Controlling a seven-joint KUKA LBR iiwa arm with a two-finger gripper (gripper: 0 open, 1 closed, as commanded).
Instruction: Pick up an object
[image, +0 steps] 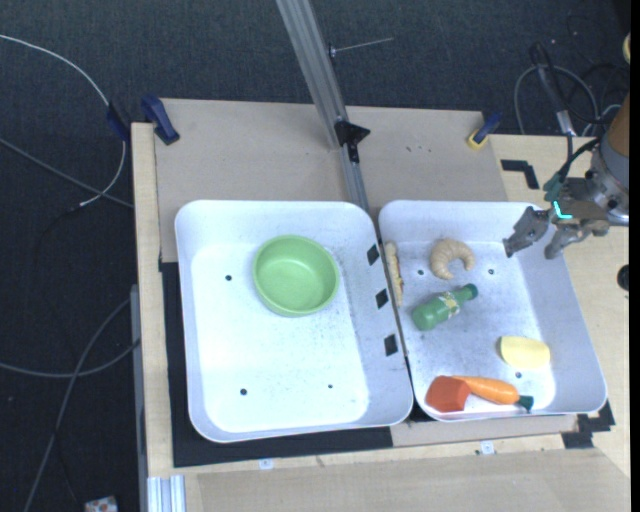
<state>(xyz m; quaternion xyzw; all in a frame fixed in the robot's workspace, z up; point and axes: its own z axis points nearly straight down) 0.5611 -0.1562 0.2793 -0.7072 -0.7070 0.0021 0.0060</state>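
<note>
The right bin (560, 300) holds a tan croissant (451, 256), a green bottle (441, 308), a yellow lemon-shaped piece (525, 352), an orange carrot (487, 389) and a red piece (448, 395) under it. My gripper (538, 238) hangs over the bin's upper right edge, open, with its two dark fingers spread and nothing between them. It stands well to the right of the croissant and above the yellow piece.
The left bin (210, 330) holds a green bowl (294, 275). A tan stick (394, 273) lies along the right bin's left wall. A metal rail (325, 90) slants down to the gap between the bins. Cables run at the right.
</note>
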